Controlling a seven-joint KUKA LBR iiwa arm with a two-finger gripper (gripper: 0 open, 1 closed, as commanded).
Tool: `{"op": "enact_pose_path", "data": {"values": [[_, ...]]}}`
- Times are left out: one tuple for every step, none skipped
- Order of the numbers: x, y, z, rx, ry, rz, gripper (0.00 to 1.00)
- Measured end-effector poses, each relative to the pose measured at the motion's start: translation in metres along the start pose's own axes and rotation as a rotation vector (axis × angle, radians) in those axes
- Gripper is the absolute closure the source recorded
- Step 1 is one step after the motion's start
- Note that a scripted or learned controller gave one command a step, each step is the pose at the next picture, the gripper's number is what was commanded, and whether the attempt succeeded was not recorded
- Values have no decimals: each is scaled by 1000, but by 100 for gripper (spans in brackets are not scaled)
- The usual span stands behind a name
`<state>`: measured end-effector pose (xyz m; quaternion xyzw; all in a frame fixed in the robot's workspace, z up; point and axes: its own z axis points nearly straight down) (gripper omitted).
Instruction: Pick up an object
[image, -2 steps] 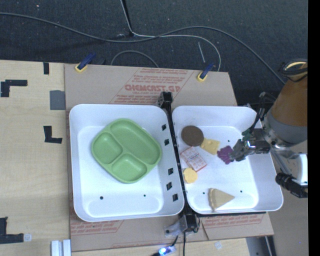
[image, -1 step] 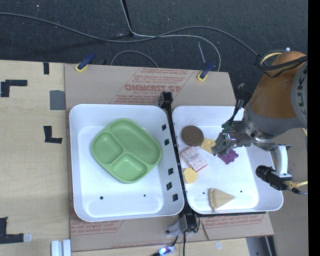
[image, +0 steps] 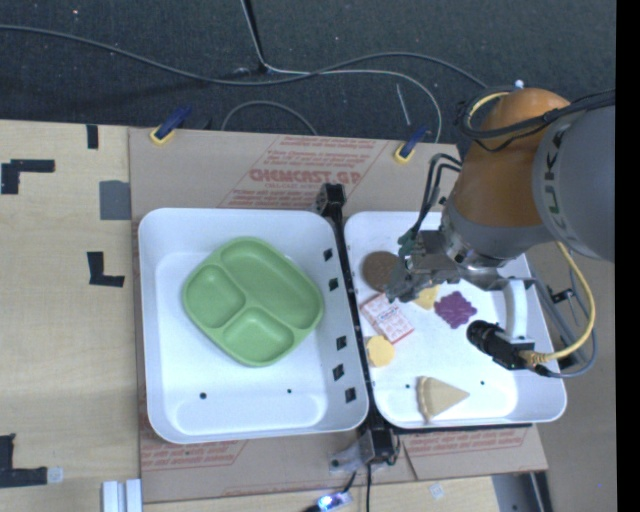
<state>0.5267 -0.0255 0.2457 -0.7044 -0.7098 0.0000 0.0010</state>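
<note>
One fixed camera stands above the bench (image: 60, 300), looking down at a slant. Both white bins (image: 160, 330) are framed; the arm (image: 520, 170) enters from the right.

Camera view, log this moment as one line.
end effector low in right white bin | beside round brown disc | green divided plate in left bin

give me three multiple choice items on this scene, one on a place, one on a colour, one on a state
1. Where is the green divided plate?
A. left bin
B. right bin
C. on the cardboard outside the bins

2. What colour is the bumpy piece beside the pincer?
A. red
B. purple
C. blue

3. How does the tan wedge sit?
A. held up by the arm
B. stacked on the plate
C. flat on the right bin floor

Answers: 1 A, it lies in the left bin; 2 B, it is plainly purple; 3 C, it rests near that bin's front edge, apart from the pincer.
</note>
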Motion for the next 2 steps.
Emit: {"op": "enact_pose_path", "data": {"values": [[43, 21, 16, 1, -2, 2, 100], [103, 44, 18, 0, 0, 0, 100]]}}
